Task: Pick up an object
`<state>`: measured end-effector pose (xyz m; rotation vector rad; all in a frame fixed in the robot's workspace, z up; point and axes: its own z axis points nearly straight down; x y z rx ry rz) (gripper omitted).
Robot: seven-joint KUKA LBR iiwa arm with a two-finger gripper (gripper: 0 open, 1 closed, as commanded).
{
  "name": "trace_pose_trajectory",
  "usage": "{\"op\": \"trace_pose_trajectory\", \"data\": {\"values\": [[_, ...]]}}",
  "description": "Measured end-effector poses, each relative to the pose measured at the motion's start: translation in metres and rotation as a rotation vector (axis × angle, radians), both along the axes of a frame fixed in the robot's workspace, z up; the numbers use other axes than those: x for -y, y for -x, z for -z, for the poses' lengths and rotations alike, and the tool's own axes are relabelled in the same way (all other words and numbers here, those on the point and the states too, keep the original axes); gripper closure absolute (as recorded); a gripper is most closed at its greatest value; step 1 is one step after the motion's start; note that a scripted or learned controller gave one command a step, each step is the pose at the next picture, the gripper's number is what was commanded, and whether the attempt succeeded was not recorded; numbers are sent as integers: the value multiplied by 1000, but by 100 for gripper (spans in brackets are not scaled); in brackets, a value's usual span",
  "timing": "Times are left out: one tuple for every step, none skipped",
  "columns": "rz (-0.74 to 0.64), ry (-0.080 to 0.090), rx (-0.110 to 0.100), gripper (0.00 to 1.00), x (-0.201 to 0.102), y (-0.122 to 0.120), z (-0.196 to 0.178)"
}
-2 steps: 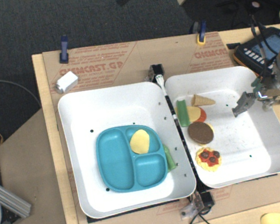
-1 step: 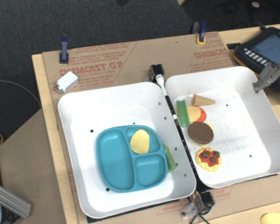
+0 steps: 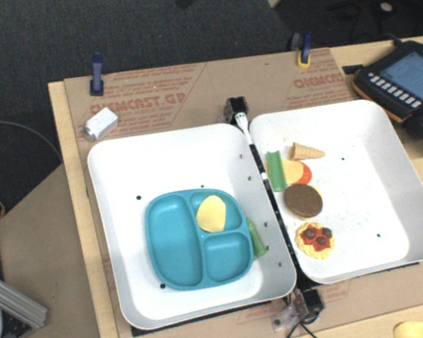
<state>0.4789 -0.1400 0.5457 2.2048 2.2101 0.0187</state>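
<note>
A brown bench (image 3: 183, 89) sits on dark carpet and holds two white bins. The right bin (image 3: 372, 178) has toy food bunched by its left wall: a green stick (image 3: 275, 171), a cone (image 3: 305, 151), a brown cookie (image 3: 304, 200) and a small pizza (image 3: 315, 239). The arm would reach from the right, so the food lies on the bin's far side. The left bin (image 3: 119, 187) holds a blue tray (image 3: 177, 241) with a yellow piece (image 3: 211, 214).

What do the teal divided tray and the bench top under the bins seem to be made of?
The teal divided tray looks like moulded plastic: uniform colour, rounded compartment walls, a soft sheen. The bench top looks like matte brown cardboard, with printed red lettering and clamps at its far edge; that is probable, not certain.
</note>
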Motion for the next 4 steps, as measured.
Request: {"op": "trace_pose_trajectory", "data": {"values": [[2,-9,-38,0,-21,1,163],[2,-3,-17,100,-19,-1,144],[1,-8,-30,100,-45,0,219],[-3,-4,-8,100,-91,-42,122]]}}
